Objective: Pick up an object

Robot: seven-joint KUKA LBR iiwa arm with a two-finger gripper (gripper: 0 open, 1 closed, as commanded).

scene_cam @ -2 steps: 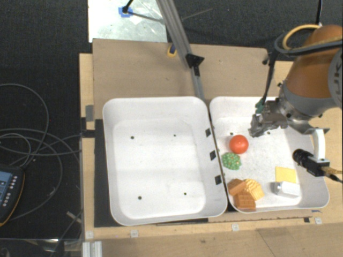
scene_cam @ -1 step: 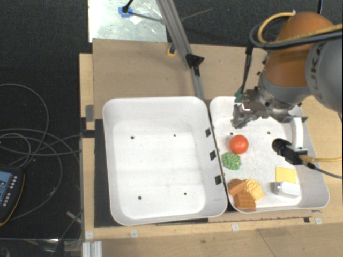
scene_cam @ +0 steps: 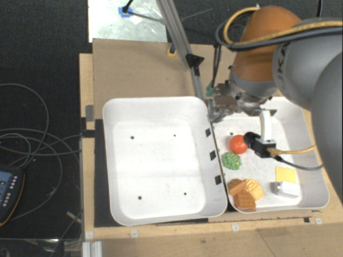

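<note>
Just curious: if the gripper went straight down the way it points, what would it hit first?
The gripper would likely meet the bare floor of the shallow white right-hand bin by its far-left corner, not the small red ball; depth is unclear.

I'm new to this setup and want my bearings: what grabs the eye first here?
The bulky grey arm with its orange band looms in from the upper right, over the right bin. In that bin sits a bright cluster: a red ball, a green lump, orange-brown pieces and a yellow block.
</note>
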